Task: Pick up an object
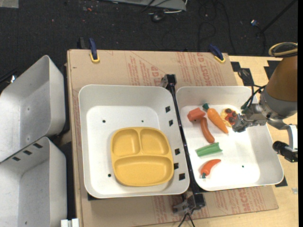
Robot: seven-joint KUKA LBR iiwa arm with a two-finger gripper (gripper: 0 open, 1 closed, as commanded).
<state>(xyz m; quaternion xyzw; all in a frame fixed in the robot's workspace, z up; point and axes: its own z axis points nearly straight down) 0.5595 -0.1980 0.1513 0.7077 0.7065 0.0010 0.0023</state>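
A grey robot arm (279, 96) is seen reaching in from the right of the frame, its gripper (238, 123) lowered over the right-hand bin (236, 171). Whether the jaws are released or clenched cannot be told. Just left of the gripper, an orange carrot (218, 120) is shown lying beside a small yellow and red item (230, 114). A red hammer-shaped toy (202, 123) is seen further left, with a green piece (209, 150) and a red chili pepper (209, 166) below it. A yellow divided tray (141, 156) is held in the left-hand bin (94, 126).
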